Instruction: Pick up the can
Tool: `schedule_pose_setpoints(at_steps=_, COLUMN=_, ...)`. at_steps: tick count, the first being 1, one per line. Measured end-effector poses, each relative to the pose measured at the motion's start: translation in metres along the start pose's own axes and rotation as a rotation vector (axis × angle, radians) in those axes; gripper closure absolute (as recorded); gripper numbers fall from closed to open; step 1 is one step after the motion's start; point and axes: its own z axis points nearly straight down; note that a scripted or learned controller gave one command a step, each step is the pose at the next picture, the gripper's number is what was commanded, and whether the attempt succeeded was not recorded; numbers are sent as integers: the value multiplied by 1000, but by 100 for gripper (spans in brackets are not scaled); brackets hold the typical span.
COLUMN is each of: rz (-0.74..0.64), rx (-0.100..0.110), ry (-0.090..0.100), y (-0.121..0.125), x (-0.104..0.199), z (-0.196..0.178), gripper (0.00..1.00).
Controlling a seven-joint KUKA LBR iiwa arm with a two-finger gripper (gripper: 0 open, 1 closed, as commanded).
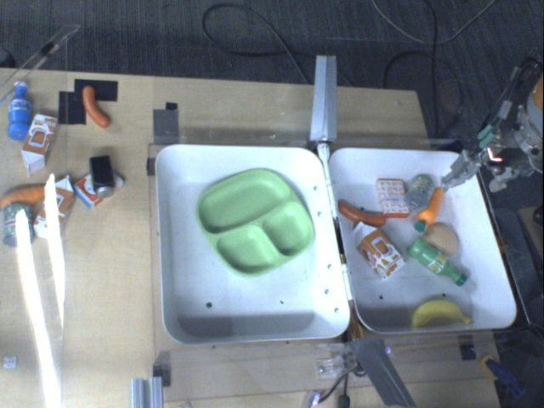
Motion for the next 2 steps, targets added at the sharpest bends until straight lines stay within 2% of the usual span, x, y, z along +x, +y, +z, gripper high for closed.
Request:
schedule_pose_setpoints(at_steps=1, rz=29, rx=0, ry=0, y=73, x=12, z=103, gripper=0)
schedule_pose_setpoints(at_steps=2, rz=16, rx=-2, ry=0, y=99, x=-2, z=168, gripper=0)
